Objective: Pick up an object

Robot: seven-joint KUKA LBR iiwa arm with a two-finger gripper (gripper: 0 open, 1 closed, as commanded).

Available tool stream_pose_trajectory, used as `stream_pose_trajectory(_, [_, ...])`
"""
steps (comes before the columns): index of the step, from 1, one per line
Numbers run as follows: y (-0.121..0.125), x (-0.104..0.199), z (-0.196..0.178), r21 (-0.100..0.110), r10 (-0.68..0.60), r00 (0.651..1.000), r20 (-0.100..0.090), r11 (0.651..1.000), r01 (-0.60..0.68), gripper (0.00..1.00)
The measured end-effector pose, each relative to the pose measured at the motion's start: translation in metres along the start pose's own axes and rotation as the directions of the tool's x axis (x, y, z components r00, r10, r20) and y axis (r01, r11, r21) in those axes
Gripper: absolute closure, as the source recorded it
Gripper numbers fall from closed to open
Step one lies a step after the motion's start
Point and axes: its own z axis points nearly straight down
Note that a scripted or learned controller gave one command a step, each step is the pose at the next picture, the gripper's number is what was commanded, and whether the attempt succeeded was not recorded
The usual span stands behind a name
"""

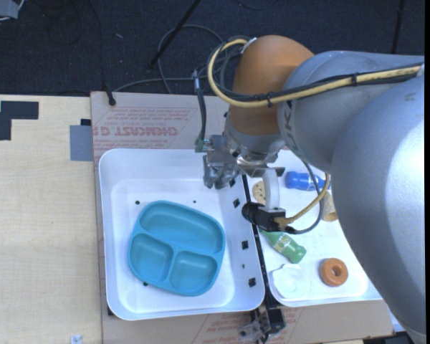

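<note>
My gripper (226,172) hangs under the orange wrist band, over the divider between the two bins, near their far side. In the left bin lies a blue divided plate (175,246), nearer and to the left of the gripper. The right bin holds a green bottle (287,246) on its side, an orange ring (335,271), a blue object (299,181) partly under the arm, a round tan cookie (259,190) and a white piece (289,282). I see nothing held at the gripper.
The grey arm covers much of the right bin (358,289). A black fitting with a yellow cable (262,216) hangs just above the green bottle. The left bin's wall (112,192) borders wooden bench to the left. A cardboard sheet (143,127) lies behind the bins.
</note>
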Motion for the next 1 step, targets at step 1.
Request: stream_pose_trajectory(1, [-0.0011,-0.0015,0.0005,0.002,0.001,1.000,0.001,1.000,-0.001,0.00])
